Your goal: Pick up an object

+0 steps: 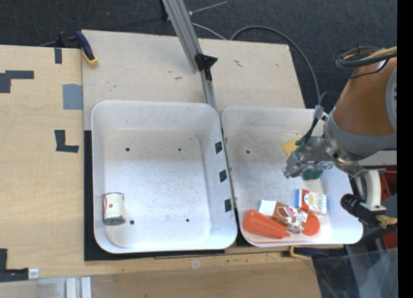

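I judge the step as the approach. The gripper (302, 163) hangs low in the right bin (258, 129) near its right edge, beside a green object (313, 174) and a yellow object (292, 145); I cannot tell its state. Next move: descend and close on 1 item. Count: 2 bins; right bin front edge holds 1 orange carrot (264, 224), 1 small carton (312, 201), 1 brown packet (288, 214). Left bin (155, 113): 1 can (113, 208) at front-left corner.
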You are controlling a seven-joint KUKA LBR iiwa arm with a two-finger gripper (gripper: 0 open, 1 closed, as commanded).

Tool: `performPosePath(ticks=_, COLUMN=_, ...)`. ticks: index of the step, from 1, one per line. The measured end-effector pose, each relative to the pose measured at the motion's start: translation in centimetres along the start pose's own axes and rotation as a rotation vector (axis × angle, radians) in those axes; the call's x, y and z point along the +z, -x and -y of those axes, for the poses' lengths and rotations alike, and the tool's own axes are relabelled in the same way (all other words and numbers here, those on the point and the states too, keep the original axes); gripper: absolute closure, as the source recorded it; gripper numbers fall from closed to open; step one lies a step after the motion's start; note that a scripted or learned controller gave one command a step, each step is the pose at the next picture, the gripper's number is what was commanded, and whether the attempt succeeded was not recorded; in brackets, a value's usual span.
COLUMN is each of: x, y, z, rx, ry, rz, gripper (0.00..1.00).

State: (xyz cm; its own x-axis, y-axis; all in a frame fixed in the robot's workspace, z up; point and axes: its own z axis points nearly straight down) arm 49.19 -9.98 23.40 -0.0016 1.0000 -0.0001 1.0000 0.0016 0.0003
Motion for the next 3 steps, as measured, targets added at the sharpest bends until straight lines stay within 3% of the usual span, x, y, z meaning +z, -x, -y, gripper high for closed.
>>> performPosePath(ticks=3, x=-1.9, y=-16.7, z=-1.5, rx=-0.007, ry=-0.002, rz=-0.002, gripper=1.0)
